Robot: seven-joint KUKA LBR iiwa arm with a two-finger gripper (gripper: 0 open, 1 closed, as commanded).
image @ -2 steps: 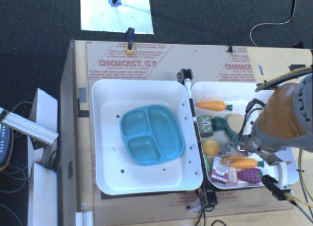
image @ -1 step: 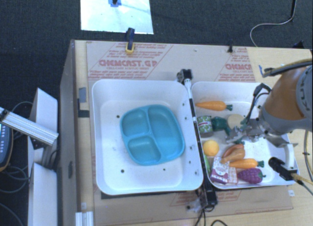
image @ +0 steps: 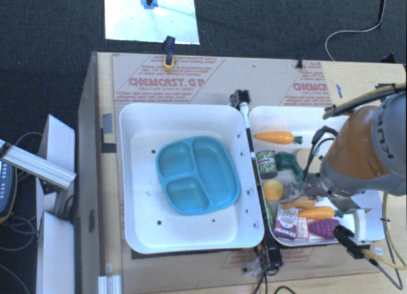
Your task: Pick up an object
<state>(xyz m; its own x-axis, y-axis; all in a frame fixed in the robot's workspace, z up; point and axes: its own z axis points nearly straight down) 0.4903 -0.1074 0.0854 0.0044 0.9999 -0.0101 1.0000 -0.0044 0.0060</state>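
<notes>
— Where's your pincer point(image: 299, 191) sitting?

— Low in the right bin point(image: 299, 113), its tip among the toys. You can't tell from this angle whether it grips anything.

— What lies around it?

— Just beside it toward the divider, a yellow lemon point(image: 273, 189). Right beneath it, an orange carrot point(image: 316, 212); past that, a purple grape bunch point(image: 324, 228). Farther up, a second carrot point(image: 277, 137). Well off in the left bin point(image: 143, 121), your blue divided plate point(image: 198, 175).

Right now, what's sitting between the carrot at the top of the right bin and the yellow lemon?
In the camera view, a small green can lies between the carrot and the lemon.
</notes>
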